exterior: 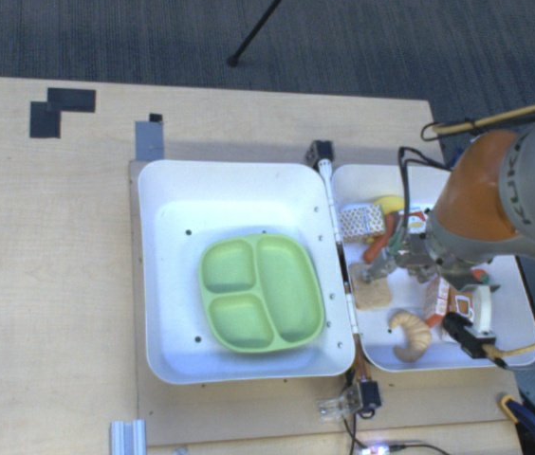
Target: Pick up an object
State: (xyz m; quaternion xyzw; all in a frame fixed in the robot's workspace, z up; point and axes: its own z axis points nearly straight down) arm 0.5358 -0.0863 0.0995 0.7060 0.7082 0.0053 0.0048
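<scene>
- Arm position: the grey arm with its orange band reaches in from the right and is lowered over the right bin (524,344). The gripper (378,273) sits low among the items at the bin's left-centre.
- Finger state: it cannot be told whether they stand apart or together; the metal parts at the tip blur into the clutter beneath. No object can be confirmed between them.
- Candidate objects: all lie in the right bin. A tan slice of bread (374,296) lies directly at the gripper tip, touching or just below it. A croissant (412,334) rests near the bin's front edge. A patterned packet (361,221) and a yellow item (388,203) lie toward the back. An orange-red piece (378,245) lies just behind the gripper.
- Left bin (168,282): holds a green divided plate (261,293), its three compartments bare.
- Progress, as judged: the approach and descent appear complete, with the bread slice the likely target. The grasp itself is unverified and the lift is not yet done; every object still rests on the bin floor.
- Remaining: a confirmed closure on an item and a clean raise out of the clutter.
</scene>
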